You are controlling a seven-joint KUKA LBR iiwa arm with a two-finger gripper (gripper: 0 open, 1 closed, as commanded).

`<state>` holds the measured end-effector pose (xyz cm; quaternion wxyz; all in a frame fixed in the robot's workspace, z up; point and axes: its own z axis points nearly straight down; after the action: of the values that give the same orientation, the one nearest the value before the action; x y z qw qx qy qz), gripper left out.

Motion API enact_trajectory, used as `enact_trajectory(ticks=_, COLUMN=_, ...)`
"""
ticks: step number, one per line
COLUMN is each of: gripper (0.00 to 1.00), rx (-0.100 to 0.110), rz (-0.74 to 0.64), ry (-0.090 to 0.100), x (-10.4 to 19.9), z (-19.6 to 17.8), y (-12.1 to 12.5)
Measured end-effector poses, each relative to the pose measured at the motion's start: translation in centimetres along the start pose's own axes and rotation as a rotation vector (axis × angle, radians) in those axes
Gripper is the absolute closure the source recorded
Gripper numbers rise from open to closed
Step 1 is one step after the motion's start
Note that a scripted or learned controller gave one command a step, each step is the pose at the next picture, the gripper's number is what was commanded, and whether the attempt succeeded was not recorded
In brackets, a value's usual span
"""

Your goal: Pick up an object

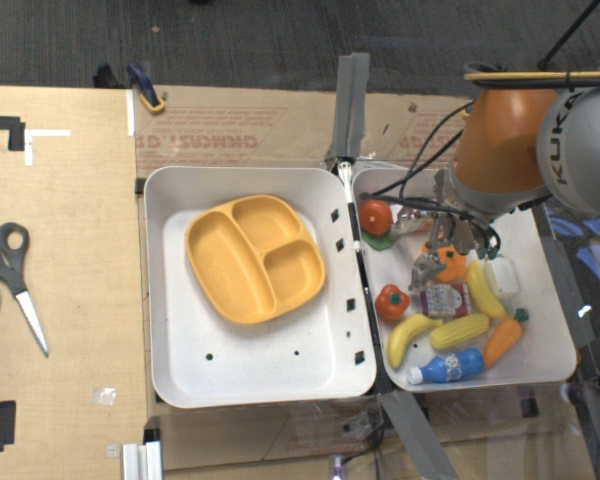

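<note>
From the overhead camera, my gripper (450,258) hangs low in the right bin (552,360), reaching in from the right, with my orange band bulking at about one o'clock above it. My dark fingers point down and a little to seven o'clock; whether they stand wide or narrow I cannot tell, since the wrist and cables hide most of them. Right at my fingertips sits a small orange toy (446,266), touching or just under them, but I cannot see it pinched between them. At six o'clock from my tips lies a pink packet (443,299), just beside the orange piece. At ten o'clock, near the bin's left wall, rests a tomato (376,216). A red pepper (391,302) sits at eight o'clock. Below, a banana (410,334) and a corn cob (460,331) lie side by side, with a blue bottle (450,367) under them and a carrot (502,338) at five o'clock. A second banana (484,288) lies at four o'clock, a white bottle (503,276) beside it. The left bin (245,383) holds a yellow tray (255,258).
</note>
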<state>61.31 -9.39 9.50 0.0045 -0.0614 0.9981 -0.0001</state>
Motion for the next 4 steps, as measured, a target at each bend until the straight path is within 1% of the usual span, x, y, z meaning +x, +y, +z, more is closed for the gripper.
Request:
enact_trajectory(ticks=1, gripper=0.00, rx=0.001, rz=0.014, ry=0.000, x=-0.1, z=0.0, y=-2.6)
enact_trajectory(ticks=2, gripper=0.00, rx=-0.001, rz=0.107, ry=0.006, x=1.0, z=0.2, y=0.2)
enact_trajectory(ticks=3, gripper=0.00, rx=0.000, rz=0.065, ry=0.005, x=7.4, z=0.2, y=-3.1)
enact_trajectory(ticks=4, gripper=1.00, rx=0.001, rz=0.063, ry=0.002, x=7.2, z=-0.8, y=-3.1)
